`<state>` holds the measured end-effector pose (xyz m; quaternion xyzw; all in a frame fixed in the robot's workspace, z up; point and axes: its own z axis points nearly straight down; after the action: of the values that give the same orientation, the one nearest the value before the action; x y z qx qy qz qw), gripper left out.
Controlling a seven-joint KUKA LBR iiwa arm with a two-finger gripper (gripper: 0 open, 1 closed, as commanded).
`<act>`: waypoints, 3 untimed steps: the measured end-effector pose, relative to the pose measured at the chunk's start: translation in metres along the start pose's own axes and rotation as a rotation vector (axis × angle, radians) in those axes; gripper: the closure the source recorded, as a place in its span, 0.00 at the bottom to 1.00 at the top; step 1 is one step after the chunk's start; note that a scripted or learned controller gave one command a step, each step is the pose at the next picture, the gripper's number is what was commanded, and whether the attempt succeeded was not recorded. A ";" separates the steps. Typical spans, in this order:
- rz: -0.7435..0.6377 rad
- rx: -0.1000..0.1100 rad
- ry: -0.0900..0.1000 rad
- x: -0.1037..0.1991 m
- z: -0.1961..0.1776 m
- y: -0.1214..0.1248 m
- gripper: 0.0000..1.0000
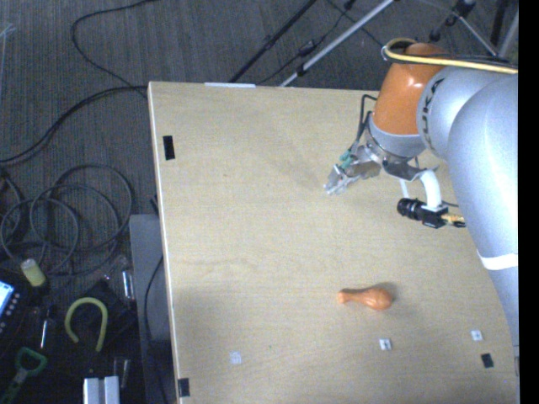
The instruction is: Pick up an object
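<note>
Pale wood counter [253, 225] — an orange gourd-shaped toy [368, 297] lies near its front, well apart from the hand [344, 175]. Whether the hand is open I cannot tell. The toy looks light and smooth — grip the bulb.

Grey arm [480, 167] with orange band enters from the frame's right; its gripper [341, 178] sits right of centre, upper half, pointing left.

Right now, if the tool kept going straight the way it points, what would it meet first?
The tool points down and toward the view's left, so it would most likely meet the bare tan board first. The orange object lies well off that line, nearer the camera. Depth is hard to judge.
</note>
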<state>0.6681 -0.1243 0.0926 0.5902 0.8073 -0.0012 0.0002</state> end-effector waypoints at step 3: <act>-0.159 -0.002 0.001 0.010 -0.001 0.003 1.00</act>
<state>0.6683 -0.1141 0.0935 0.5241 0.8517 0.0000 0.0005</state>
